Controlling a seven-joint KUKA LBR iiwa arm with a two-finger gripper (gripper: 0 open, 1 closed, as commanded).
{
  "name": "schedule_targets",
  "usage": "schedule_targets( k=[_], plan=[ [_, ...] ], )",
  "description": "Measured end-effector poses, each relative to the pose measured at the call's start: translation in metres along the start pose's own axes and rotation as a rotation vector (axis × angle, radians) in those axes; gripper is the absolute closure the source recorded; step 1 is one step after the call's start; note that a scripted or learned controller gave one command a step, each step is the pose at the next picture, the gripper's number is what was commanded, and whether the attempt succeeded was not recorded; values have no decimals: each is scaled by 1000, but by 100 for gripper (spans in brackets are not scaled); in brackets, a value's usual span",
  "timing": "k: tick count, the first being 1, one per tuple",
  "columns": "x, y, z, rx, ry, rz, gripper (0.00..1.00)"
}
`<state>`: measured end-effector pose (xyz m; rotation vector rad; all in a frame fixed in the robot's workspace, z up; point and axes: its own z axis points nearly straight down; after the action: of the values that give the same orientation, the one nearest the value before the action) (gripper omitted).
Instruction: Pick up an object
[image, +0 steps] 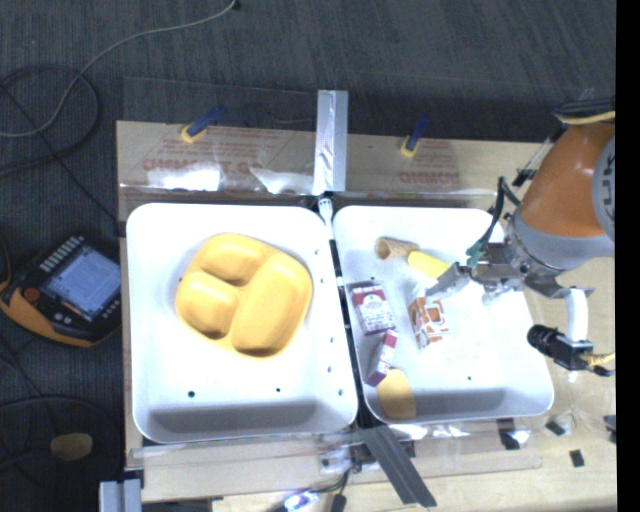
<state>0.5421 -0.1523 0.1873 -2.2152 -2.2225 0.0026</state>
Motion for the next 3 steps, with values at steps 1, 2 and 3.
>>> schedule_targets(
  k=[1,2,3],
  plan=[
    [-6,15,22,0,-1,4,0],
    [-49,-5,55,-5,-2,-116,0],
    [13,41,75,-50,-27,-285,0]
  ],
)
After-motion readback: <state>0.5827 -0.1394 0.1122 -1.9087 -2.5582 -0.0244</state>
